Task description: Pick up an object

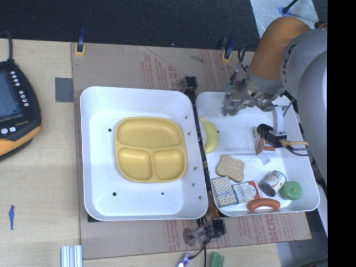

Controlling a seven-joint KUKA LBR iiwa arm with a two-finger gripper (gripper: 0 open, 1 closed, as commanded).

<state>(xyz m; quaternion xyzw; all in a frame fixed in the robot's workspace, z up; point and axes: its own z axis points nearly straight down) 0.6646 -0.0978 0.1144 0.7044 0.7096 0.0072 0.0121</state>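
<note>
The gripper [232, 105] is being held over the far end of the right bin [305, 206], close to its far-left corner, with the grey and orange arm [289, 54] reaching in from the right. Whether the jaws are open or closed cannot be told, as they are being seen from above and are blurred; nothing is being shown between them, so no grasp can be claimed.

The pickable things are all lying nearer the camera than the jaws. The banana [209, 136] is lying closest, just below and slightly left of the jaws, against the bin's left wall, with its long axis running roughly along that wall. Further down, the bread slice [230, 167] is resting near the bin's middle. A small dark and brown item [265, 138], not clearly identifiable, is lying to the right of the jaws. Along the near edge, a box [223, 192], a card [246, 192], a sausage [263, 205], a can [273, 181] and a green cap [290, 191] are being crowded together.

The left bin [94, 149] is being occupied by a yellow tray [150, 149].

The pick is judged not yet made; the banana is judged the likeliest target, calling for a short move toward the camera and a descent.
</note>
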